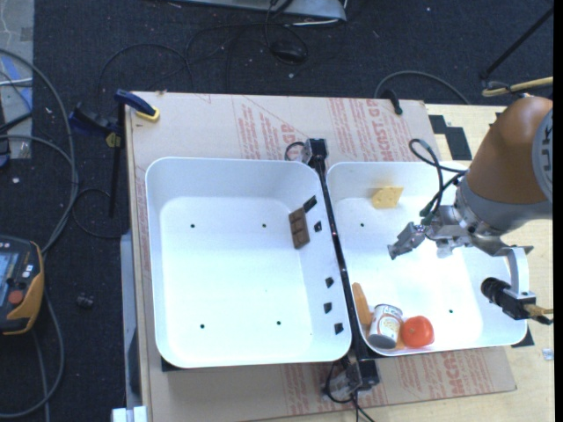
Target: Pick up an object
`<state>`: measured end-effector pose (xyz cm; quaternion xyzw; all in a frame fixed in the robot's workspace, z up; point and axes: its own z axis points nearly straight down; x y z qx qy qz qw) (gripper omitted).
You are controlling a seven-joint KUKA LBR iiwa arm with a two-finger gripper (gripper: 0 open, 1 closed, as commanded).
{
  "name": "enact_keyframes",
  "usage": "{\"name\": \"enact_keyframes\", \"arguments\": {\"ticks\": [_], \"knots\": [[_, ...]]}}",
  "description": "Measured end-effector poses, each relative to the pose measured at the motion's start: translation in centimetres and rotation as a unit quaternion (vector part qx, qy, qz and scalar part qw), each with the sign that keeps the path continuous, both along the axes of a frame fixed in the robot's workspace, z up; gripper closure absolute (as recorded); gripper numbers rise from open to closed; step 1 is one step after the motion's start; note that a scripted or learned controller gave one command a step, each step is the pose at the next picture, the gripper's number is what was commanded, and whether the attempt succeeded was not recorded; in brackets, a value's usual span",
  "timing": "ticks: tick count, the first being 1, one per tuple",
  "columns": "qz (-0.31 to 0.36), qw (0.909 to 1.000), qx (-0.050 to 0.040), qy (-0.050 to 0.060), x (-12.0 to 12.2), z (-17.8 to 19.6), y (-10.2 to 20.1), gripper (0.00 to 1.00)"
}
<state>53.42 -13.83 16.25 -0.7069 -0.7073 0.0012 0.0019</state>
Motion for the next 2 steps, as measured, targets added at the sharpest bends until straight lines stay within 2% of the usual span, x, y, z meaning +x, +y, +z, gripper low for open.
{"name": "enact_keyframes", "arguments": {"ticks": [1,2], "knots": [[0.0,1.0,0.0,0.0,-0.4,-4.3,0.3,0.0],[0.0,1.0,-0.0004,-0.002,-0.3,-3.1,0.3,1.0]]}}
